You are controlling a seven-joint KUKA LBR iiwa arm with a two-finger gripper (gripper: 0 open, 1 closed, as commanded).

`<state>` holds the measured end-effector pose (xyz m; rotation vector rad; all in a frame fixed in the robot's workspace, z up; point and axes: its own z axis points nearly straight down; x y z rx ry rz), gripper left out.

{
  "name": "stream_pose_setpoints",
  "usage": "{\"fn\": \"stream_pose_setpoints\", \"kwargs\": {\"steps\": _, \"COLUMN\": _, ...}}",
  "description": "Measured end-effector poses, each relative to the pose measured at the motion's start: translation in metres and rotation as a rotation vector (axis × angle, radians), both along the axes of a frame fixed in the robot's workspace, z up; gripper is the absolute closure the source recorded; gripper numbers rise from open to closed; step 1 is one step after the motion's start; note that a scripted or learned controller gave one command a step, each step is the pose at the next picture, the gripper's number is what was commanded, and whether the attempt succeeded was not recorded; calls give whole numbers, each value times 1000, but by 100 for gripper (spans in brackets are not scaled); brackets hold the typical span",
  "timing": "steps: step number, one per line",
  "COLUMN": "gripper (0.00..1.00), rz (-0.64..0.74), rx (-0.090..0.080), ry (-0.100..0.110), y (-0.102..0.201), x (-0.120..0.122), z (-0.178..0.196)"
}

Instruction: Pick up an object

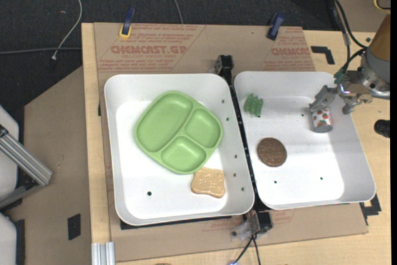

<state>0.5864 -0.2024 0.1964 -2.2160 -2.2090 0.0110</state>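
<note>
My gripper [335, 105] hangs over the far right part of the right bin [347, 189], with its two fingers spread apart, so it is open. A small grey-white object with red spots [321, 120] lies on the bin floor just under the left finger [322, 99], not between the two. A round brown cookie [272, 152] rests in the middle of that bin. A small green piece [253, 105] lies near the bin's left wall.
The left bin [118, 102] holds a green divided plate [178, 131] and a slice of toast [209, 182] near its front. A black clamp [224, 64] sits between the bins at the back. Cables run at the far right.
</note>
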Motion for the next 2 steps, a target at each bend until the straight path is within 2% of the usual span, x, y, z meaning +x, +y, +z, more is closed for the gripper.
{"fn": "stream_pose_setpoints", "kwargs": {"steps": 1, "gripper": 0, "rz": 3, "rx": -3, "ry": -13, "y": 0, "x": 3, "z": 8}}
{"fn": "stream_pose_setpoints", "kwargs": {"steps": 2, "gripper": 0, "rz": 3, "rx": -1, "ry": -7, "y": 1, "x": -1, "z": -55}}
